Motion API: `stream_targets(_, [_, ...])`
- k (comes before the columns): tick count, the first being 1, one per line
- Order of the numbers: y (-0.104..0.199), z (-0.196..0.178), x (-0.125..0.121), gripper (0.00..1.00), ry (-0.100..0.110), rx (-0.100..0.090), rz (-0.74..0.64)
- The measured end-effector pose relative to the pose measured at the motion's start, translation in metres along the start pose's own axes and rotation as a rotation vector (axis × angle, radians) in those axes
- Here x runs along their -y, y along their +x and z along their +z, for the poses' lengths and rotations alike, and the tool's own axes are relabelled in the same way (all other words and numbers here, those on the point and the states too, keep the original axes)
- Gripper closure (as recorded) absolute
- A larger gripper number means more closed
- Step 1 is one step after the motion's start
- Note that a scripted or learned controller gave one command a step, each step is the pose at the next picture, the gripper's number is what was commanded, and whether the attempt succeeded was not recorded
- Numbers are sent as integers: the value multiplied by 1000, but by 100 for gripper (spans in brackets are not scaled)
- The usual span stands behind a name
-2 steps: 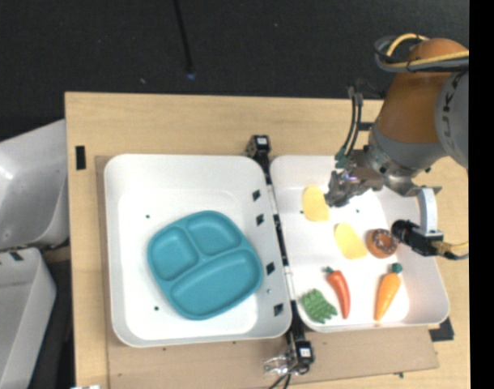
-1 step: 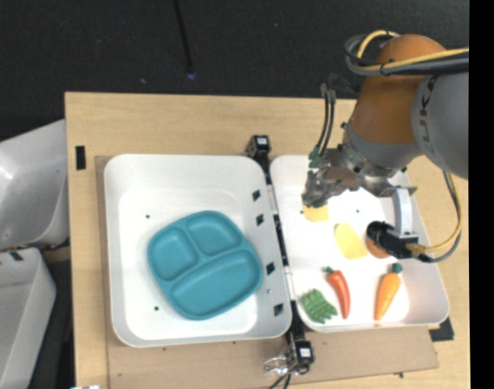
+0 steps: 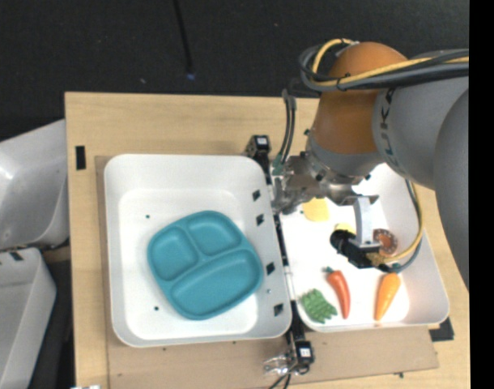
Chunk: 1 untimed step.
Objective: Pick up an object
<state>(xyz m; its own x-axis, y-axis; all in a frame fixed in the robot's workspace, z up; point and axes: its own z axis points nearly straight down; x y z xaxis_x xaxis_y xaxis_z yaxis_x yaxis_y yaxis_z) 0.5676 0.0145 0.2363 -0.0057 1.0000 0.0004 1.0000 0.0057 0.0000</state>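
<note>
Arm over the right bin (image 3: 421,286). The jaws hang at its left wall, just beside the yellow piece (image 3: 316,210); you cannot tell whether they are apart. Your risk: they catch the wall, or nudge the piece aside and grip nothing.

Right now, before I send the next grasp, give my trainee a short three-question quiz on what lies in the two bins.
1. True or false: the blue divided plate lies in the left bin.
2. Fill in: in the camera view, the green leafy piece lies just to the ___ of the red carrot-shaped piece.
3. Pick one: of the loose pieces in the right bin, which colour lies nearest the top of the view? A. green B. yellow C. orange

Key
1. True.
2. Left.
3. B, the yellow piece.
</note>
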Motion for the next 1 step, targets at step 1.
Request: stream_targets(1, [59,5,13,100,1,-1,-2])
